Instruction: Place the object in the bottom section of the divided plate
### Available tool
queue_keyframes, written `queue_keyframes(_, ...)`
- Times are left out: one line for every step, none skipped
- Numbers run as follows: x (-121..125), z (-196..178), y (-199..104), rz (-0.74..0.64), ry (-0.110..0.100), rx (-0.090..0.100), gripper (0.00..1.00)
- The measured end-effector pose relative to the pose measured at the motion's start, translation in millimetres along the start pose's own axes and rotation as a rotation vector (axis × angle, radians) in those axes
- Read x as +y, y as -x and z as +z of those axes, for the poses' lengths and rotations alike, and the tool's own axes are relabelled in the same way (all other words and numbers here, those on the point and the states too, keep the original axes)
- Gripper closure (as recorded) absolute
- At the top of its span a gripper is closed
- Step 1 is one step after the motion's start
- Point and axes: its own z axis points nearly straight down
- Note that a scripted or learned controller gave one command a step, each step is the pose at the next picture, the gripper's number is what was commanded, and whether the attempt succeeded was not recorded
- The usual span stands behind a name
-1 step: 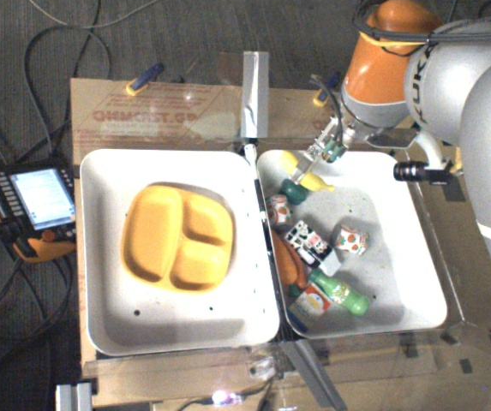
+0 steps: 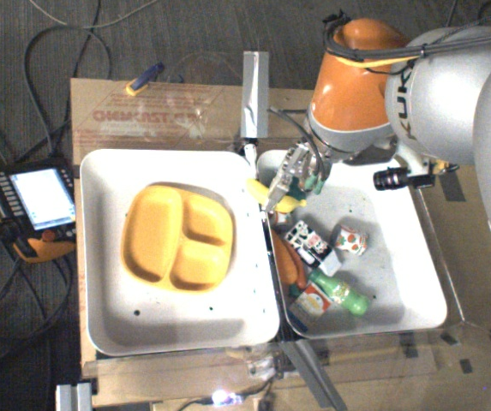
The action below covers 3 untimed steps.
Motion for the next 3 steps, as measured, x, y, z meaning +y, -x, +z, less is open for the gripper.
queue_keyframes(70,-19,-44,-0.332,0.001,-0.001,1.00)
queue_keyframes(151,55,-59,-0.362,0.001,0.001,1.00)
queue_keyframes(174,-5,-79,-0.652,0.000,-0.002,1.00)
